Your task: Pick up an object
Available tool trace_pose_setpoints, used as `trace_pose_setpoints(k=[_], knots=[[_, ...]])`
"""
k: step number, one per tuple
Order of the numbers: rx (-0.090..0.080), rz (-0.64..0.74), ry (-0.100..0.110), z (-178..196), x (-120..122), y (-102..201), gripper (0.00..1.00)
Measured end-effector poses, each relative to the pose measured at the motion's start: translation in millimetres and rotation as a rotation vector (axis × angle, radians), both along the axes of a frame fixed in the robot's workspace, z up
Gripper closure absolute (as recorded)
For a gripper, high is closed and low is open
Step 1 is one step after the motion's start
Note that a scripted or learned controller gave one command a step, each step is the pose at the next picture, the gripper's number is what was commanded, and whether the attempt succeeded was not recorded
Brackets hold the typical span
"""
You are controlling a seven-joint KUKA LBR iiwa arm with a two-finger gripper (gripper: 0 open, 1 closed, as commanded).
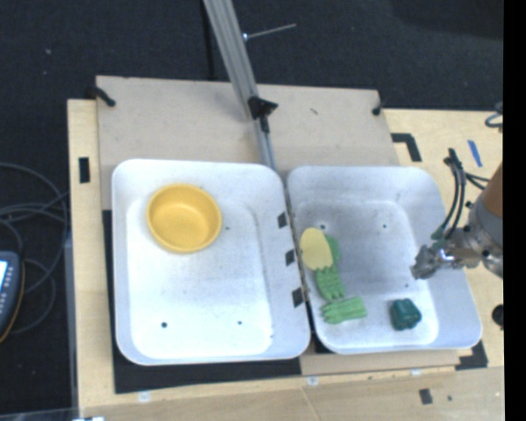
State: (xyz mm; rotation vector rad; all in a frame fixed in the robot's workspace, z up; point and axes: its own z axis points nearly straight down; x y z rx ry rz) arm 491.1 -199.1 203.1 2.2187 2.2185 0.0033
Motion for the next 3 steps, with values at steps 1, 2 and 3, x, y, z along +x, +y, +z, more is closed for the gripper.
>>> trace_pose_setpoints(k=[1, 2, 3], knots=[[0.002, 0.004, 0.004, -5.0, 20.0, 47.2, 1.0], [0.002, 0.005, 0.003, 5.8, 41.2, 103.0, 1.0], [0.002, 0.005, 0.004, 2.3, 61.9, 153.5, 1.0]])
